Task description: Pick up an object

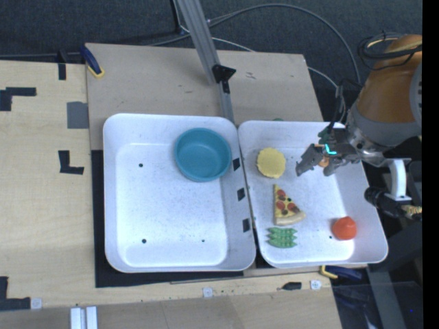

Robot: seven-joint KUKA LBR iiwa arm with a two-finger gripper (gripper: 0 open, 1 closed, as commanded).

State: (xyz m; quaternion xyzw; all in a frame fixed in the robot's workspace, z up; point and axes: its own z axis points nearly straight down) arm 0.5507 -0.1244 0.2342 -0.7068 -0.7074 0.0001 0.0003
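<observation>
Seen from above at a slant, nearest first. The front edge of the desk (171, 293) is pale wood, and a dark mat lies under the two white bins.

Right bin (312, 256), near rim: a small green toy like a row of pea pods (282, 236) lies by the front wall. To its right, near the front right corner, sits a red-orange rounded toy (343, 228).

Right bin, middle: a toy pizza slice (287, 206) lies flat just behind the green piece, its point towards the back.

Right bin, back: a round yellow toy (271, 162) rests close to the wall shared with the other bin. To its right, apart from it, hangs the claw (316, 164) on the grey arm with the orange band (389, 91), which enters from the right. The two dark fingers stand spread apart over bare bin floor, and nothing lies between them.

Left bin (116, 204): a blue bowl (202, 154) stands upright in the back right corner, open side up, close to the shared wall.

Behind the bins: a slanted grey metal bar (199, 29) comes down from the top edge to the junction of the two bins, with a cable (288, 7) curving over the dark floor beyond.
</observation>
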